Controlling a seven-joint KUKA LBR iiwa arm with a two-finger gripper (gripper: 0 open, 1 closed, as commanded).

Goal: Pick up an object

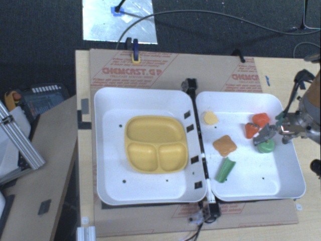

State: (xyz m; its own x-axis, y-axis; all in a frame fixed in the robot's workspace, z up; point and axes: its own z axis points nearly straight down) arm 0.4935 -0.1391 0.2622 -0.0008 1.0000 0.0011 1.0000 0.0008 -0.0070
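The tabletop point(83, 149) is carrying a cardboard sheet point(150, 69), and on it 2 shallow white bins are sitting side by side so the arm can be reaching either one from the right edge. The left bin point(108, 109) is holding a yellow divided tray point(153, 143) at its middle, with 3 compartments facing up, probably waiting there as a drop spot.

The right bin point(251, 185) is holding the 5 loose pieces that the task could be taking. The arm point(311, 119) is coming in over this bin's right edge, and the tool point(263, 137) is hanging low near that edge, just above or against a green round piece point(267, 146). Whether the tool is open or closed cannot be told here, since its tip is blurring into the pieces under it.

An orange-red piece point(256, 124) is lying just beside the tool toward the bin's back right corner, so it is likely crowding any grasp on the green round piece. A tan-orange piece point(224, 144) is resting near the bin's middle, a green stick point(225, 169) is lying tilted toward the front left corner, and a small pale yellow piece point(210, 118) is sitting near the back left corner, well apart from the tool.

Nothing is visibly lifted yet, so the pick is judged not done.
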